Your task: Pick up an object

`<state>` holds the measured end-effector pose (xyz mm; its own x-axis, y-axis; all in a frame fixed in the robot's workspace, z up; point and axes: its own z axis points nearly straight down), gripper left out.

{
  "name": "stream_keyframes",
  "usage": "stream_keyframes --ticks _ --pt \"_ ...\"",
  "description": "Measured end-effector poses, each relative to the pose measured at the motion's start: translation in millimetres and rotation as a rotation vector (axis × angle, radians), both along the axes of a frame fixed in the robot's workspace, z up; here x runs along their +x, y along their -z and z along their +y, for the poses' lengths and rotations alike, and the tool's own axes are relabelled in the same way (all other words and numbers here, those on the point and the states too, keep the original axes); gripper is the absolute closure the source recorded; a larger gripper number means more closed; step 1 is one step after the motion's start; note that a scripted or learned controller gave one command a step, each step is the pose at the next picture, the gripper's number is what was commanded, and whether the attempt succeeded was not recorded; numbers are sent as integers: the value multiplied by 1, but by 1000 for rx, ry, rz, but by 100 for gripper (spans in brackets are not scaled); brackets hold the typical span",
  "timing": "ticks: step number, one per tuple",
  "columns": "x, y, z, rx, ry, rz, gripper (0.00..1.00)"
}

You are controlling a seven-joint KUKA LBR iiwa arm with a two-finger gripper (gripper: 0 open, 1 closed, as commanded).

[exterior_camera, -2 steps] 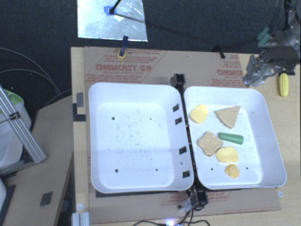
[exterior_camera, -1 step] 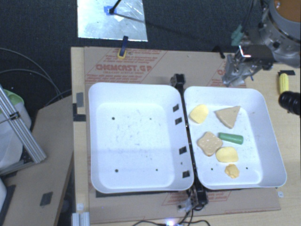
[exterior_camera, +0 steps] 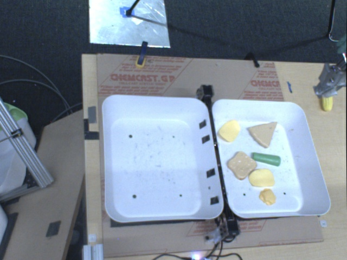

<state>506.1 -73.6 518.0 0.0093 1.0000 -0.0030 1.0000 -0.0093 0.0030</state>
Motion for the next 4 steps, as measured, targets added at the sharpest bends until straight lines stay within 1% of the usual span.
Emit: stream_keyframes --ticks 1,2,3,4 --pt "-20 -18 54 4 -17 -2 100" --pt "-19 -17 101 4 -17 -1 100" --pt "-20 -17 140 5 -17 0 100" --pt "5 -1 75 2 -7 0 100"
